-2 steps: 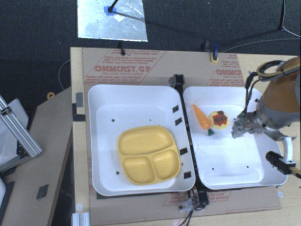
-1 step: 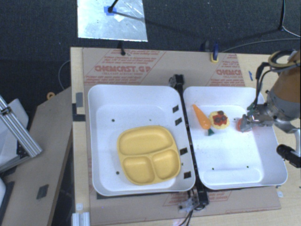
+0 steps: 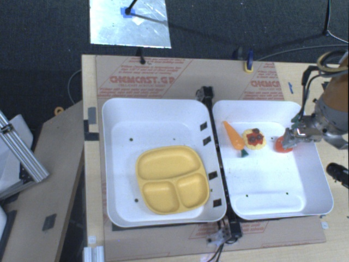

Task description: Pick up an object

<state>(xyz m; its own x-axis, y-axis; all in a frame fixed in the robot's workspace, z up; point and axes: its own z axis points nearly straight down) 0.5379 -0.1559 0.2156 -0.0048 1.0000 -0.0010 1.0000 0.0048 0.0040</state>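
In the right bin (image 3: 272, 201) lie an orange carrot (image 3: 234, 135) with a small green top, a yellow and red toy food piece (image 3: 254, 138), and a flat red piece (image 3: 283, 144) near the bin's right side. My gripper (image 3: 292, 137) hangs at the right side of that bin, directly over the red piece and touching or nearly touching it. The gripper's body hides part of the red piece. A yellow divided tray (image 3: 172, 178) rests in the left bin (image 3: 125, 124).
The arm (image 3: 334, 111) enters from the right above the right bin's rim. A black divider with clips (image 3: 214, 146) runs between the bins. Cables (image 3: 305, 37) lie on the bench behind. A shiny metal sheet (image 3: 130, 15) sits on the floor beyond.
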